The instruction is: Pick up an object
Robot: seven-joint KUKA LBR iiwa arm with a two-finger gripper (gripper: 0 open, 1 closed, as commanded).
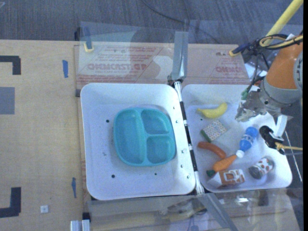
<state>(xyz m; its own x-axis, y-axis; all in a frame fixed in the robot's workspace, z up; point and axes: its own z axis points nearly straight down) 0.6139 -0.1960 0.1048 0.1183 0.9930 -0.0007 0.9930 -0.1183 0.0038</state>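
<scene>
My gripper (246, 113) hangs over the upper right part of the right bin (284, 177), its metal fingers pointing down with nothing seen between them. Just left of it lies a yellow banana (213, 111). Below it rests a blue bottle with a white cap (247, 139). A small patterned square block (214, 129) sits near the bin's middle. A red sausage (211, 149) and an orange carrot (223, 163) lie lower down. At the front edge are a small orange carton (233, 177) and a patterned can (261, 168).
The left bin (96, 129) holds a turquoise divided plate (144, 136). A metal divider post (180, 57) stands behind the bins. Cables and a yellow rod (284, 18) crowd the upper right beside the arm.
</scene>
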